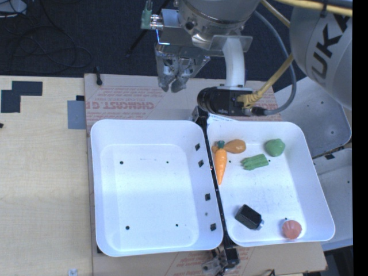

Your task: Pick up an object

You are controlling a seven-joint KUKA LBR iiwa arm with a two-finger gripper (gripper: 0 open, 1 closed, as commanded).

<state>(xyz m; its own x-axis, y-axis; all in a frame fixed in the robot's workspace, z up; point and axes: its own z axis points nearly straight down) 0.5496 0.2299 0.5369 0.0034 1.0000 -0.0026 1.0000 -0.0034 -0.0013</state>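
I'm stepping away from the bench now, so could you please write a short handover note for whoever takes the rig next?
Gripper: raised above the back edge of the bench, behind the left bin, nothing between its fingers.
Right bin holds all the objects: carrot near the divider, orange piece beside it, green ball, green pod, black block, pink ball.
Done: nothing picked yet.
Left: descend over one object, probably in the right bin, grasp and lift.

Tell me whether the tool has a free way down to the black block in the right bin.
Probably yes. The black block lies alone on bare bin floor, apart from the pink ball, and the tool hangs above the bins' far edge.
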